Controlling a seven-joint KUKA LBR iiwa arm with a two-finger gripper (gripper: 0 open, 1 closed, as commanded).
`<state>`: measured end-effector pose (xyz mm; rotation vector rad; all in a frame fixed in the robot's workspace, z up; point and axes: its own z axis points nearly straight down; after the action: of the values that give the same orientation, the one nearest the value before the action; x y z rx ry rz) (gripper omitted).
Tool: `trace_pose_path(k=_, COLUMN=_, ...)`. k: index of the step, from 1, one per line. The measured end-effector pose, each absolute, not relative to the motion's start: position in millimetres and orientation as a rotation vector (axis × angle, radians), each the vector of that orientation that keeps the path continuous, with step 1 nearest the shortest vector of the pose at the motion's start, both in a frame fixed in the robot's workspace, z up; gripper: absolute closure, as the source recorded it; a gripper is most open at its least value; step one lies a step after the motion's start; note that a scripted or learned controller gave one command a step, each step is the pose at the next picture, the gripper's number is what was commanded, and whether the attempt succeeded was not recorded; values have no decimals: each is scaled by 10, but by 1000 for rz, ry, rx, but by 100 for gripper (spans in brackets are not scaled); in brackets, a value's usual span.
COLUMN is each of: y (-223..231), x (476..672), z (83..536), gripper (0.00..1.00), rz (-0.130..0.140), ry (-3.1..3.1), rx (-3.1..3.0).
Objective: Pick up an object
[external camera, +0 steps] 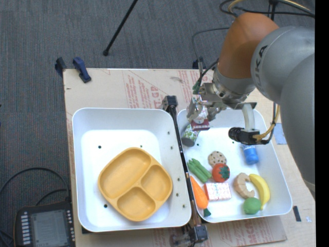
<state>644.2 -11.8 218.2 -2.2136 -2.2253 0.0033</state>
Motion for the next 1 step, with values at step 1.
trace_pose_path(k=1, y=370, x=5782, z=2406, gripper=100, rz=5, ry=-2225, rx=-2212)
